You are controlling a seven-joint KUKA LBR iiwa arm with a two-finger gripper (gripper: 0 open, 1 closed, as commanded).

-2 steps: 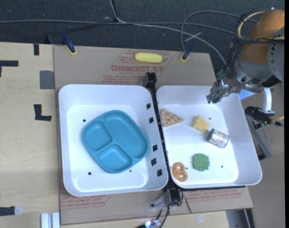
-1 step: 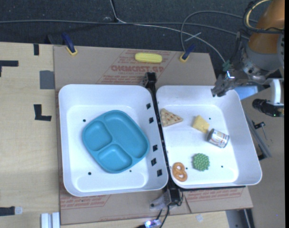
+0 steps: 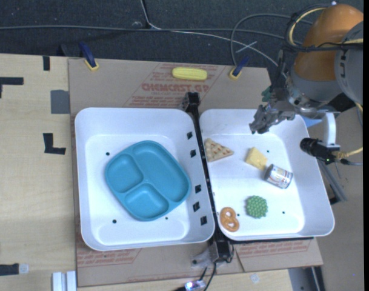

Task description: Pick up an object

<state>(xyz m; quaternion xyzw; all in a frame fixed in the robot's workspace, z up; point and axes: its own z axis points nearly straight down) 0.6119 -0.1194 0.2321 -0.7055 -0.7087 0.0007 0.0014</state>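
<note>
While the gripper (image 3: 261, 125), fingers too blurred to tell spread from closed, hovers at the upper right bin (image 3: 305, 220), the cheese (image 3: 255, 157) just below it seems the nearest target: descend straight, centred, clear of the can (image 3: 278, 176).

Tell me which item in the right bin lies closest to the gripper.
The yellow cheese wedge: it lies just below the gripper, nearer than the waffle piece, the can, the green broccoli or the pretzel.
</note>
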